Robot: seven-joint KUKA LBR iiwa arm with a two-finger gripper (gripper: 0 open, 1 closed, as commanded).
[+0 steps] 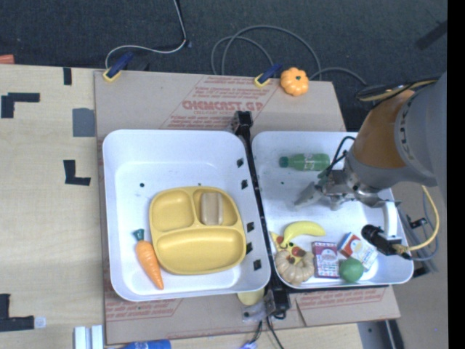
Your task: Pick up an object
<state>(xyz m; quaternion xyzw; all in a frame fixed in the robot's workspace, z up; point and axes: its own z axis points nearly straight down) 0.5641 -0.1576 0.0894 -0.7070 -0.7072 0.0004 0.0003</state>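
My gripper (317,198) hangs low over the middle of the right bin (265,195), open, with nothing between its fingers. A green bottle (305,162) lies just beyond it toward the back of the bin. In front of it a yellow banana (304,230) lies on the bin floor. Along the front wall sit a beige gourd (294,266), a red packet (325,259), a green ball (352,270) and a small red-and-white box (357,247). The grey arm with its orange band (381,140) reaches in from the right.
The left bin (120,195) holds a yellow divided tray (196,242) with a brown piece (211,208) in one compartment, and an orange carrot (149,262) beside it. A small orange pumpkin (294,81) sits on the cardboard behind the bins. Cables run across the back.
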